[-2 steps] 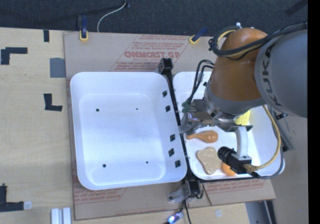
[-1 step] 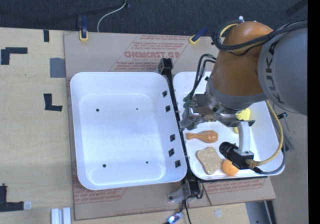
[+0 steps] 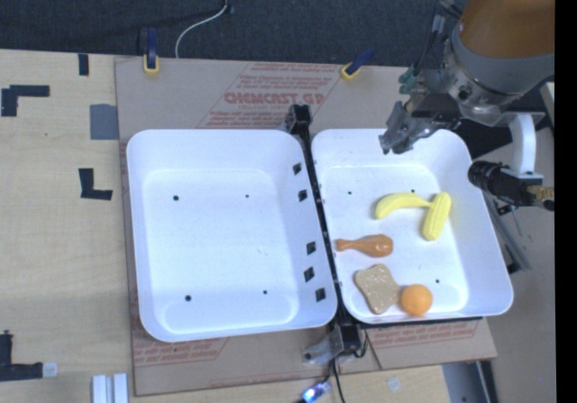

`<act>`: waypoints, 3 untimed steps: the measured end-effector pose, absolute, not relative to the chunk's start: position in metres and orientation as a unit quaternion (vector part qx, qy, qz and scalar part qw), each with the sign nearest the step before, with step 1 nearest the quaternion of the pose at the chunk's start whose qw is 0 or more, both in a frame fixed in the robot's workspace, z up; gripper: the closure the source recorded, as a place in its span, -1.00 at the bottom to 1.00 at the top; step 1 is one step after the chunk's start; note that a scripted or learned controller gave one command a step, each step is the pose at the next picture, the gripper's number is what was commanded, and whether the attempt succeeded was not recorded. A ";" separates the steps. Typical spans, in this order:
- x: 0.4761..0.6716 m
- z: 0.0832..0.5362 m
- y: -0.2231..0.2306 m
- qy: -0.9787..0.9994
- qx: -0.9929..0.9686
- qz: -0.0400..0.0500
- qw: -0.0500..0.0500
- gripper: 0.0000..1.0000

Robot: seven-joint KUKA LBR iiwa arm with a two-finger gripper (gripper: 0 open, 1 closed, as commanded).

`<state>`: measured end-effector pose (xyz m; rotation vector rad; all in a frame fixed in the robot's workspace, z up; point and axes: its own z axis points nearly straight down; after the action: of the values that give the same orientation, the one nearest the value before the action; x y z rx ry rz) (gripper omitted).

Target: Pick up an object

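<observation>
Dark metal fingers of the gripper hang slightly apart and clamp nothing, poised above the right bin's far edge, likely for a descent. Candidates cluster toward that bin's near right corner: banana, corn, drumstick, bread, orange.

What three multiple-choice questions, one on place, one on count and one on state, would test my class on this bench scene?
1. Which bin holds the food items? A left bin B right bin C both
2. How many food items lie there? A three B five C seven
3. Where is the gripper? A above the right bin's far edge, holding nothing B clamped on the orange C resting in the left bin

Answers:
1 B: all items lie in the right bin.
2 B: banana, corn cob, drumstick, bread slice, orange.
3 A: it hangs apart from every item.
</observation>
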<state>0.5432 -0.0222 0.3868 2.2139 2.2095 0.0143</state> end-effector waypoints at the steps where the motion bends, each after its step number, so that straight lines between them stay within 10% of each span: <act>1: 0.481 0.328 -0.009 0.707 0.707 -0.003 -0.004 1.00; 3: 0.484 0.395 0.032 0.709 0.705 0.002 0.001 1.00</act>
<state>0.4842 0.0323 0.3953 2.2127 2.2272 0.0062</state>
